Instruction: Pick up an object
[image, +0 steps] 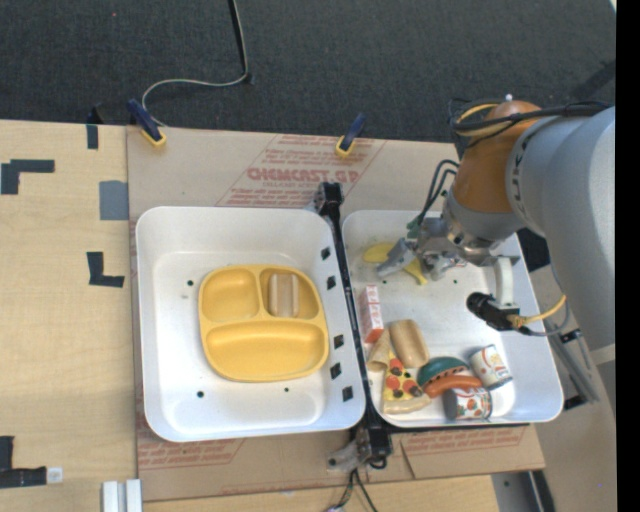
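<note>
Pincer (412, 255) — over yellow banana (381, 254)

White bins (160, 300); a yellow divided plate (263, 322) at nine o'clock; a yellow piece (378, 252); grey arm (560, 190) banded orange (488, 170) at two o'clock.

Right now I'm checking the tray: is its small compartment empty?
No. The yellow tray holds a tan, bun-like item in its upper right compartment.

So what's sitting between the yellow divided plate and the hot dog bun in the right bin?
In the camera view, the black divider where the two bins meet, then a red-and-white packet, lie between the yellow plate and the bun.
</note>
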